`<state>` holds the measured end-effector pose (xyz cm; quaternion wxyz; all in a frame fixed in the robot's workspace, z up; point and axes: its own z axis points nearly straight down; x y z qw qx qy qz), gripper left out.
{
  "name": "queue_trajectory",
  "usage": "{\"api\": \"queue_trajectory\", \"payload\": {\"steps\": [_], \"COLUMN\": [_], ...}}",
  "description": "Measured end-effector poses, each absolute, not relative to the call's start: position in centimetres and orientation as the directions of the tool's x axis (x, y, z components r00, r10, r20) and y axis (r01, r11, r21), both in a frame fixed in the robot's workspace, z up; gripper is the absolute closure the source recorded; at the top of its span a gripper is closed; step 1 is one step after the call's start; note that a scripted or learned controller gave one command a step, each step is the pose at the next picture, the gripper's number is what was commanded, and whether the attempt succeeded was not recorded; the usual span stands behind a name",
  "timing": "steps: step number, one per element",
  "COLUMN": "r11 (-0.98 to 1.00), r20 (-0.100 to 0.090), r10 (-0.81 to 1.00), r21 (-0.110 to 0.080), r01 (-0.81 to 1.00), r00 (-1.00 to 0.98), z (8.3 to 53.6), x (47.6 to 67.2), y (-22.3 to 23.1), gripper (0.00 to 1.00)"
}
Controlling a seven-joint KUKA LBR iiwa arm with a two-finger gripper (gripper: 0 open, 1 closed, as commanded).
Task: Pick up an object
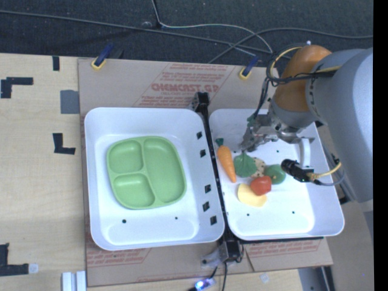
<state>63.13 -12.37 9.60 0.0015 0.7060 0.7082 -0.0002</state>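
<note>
The grey robot arm with its orange band (327, 96) runs out past the right edge of the picture, and its bulk covers the upper right corner of the shallow white plastic right-hand bin (285, 223). The dark end effector (253, 139) hangs low over that bin's upper left part, too small and dark against the wrist to tell how its fingers stand. Just below it, the small pale toy piece (259, 163) between the green leafy toy (244, 165) and the red tomato toy (261, 185) is too small to identify.
</note>
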Motion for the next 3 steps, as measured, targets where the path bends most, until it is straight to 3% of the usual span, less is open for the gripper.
{"api": "queue_trajectory", "payload": {"steps": [2,3], "r11": [0.002,0.002], "r20": [0.000,0.000], "r10": [1.000,1.000], "r21": [0.005,0.003], "r01": [1.000,1.000], "r00": [-0.002,-0.002], "z": [22.1,25.8], "x": [63.9,64.0], "y": [-11.7,-11.7], "gripper": [1.00,1.00]}}
